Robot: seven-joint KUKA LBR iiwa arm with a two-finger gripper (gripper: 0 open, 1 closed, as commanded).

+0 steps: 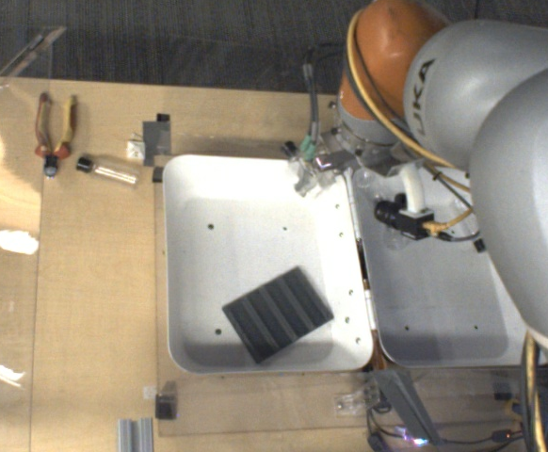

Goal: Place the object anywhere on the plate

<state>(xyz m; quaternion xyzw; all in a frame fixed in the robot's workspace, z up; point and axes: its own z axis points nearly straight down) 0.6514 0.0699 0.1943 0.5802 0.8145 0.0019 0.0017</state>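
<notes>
The hand (309, 168) is at the far right corner of the left bin (189, 252), just above its rim, and it is too small and too much covered by the wrist to say if it is apart or together, so I cannot tell; nothing is seen clamped in it. The task's thing, a dark ribbed slab (277, 314), lies well apart from the hand, toward the near edge of the same bin and a little to the camera's left of the hand, flat on the white floor and turned at a slant. In my judgement it is stiff and quite light, perhaps rubber or moulded plastic, with parallel grooves across the top that should give some friction; it does not look fragile. Because it is thin and flat, I think the best hold is across its shorter width, at the two long edges, with the hand turned to match the slant. The bin is smooth, glossy white with rounded corners and small dark holes. The right bin (443, 328), under the arm, is of the same kind. I cannot point out a plate with certainty. On the wooden counter (86, 299), far to the camera's left of the hand, lie pliers (55, 132) with red handles and a small clear tube (107, 168).
</notes>
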